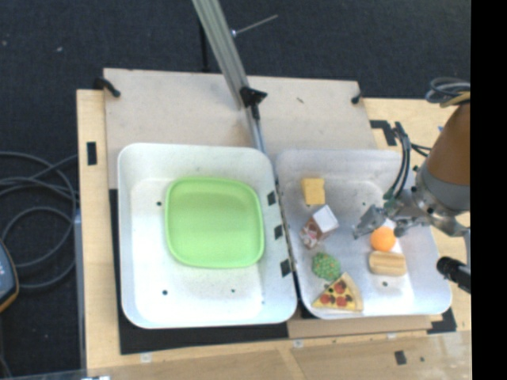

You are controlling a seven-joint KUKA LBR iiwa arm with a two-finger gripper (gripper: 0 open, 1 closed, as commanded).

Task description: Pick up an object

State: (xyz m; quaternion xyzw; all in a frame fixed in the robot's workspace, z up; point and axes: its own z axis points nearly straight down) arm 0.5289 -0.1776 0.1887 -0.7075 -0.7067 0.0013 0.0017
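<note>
While the hand (386, 222) partly hides the orange ball (383, 239), its grip state is unclear.

A single fixed camera looks down at a slant on a worktop (333, 121) carrying two white bins side by side.

Mounted high above, the lens takes in the whole of the left bin (135, 236) and the right bin (420, 291), with dark floor (79, 22) running across the top and down the left side of the frame. It stands far enough back that the worktop's front edge and both rear corners fall inside the picture. The arm (451, 157) enters from the frame's right edge, partly cut off there. A slanting metal rail (222, 42) rises from between the bins toward the top of the frame.
</note>
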